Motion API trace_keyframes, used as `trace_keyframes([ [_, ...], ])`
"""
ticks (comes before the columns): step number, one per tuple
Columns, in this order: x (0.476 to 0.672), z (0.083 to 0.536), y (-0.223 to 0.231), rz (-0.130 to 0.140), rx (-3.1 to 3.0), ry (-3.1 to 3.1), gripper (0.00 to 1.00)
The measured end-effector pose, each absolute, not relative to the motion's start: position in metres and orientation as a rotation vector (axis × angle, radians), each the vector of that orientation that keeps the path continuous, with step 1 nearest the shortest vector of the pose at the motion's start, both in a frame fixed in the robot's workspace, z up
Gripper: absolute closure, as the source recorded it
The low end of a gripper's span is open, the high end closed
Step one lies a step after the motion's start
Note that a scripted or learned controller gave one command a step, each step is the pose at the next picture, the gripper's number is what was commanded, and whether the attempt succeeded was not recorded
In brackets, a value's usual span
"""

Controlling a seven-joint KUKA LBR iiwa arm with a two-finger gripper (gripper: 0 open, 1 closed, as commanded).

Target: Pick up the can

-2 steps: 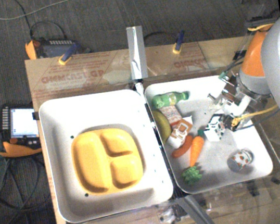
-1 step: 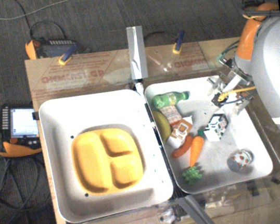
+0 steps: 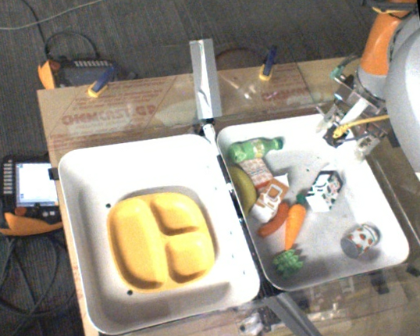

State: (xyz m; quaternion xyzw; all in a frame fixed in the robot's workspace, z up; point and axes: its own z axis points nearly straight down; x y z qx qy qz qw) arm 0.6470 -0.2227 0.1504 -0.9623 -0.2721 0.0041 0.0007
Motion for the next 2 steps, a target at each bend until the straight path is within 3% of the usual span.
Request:
trace_keyframes([
  [1, 0.572, 0.091, -0.208, -0.023, -2.964, -0.981, 0.00],
  [2, 0.621, 0.101, -0.213, 0.006, -2.994, -0.891, 0.00],
])
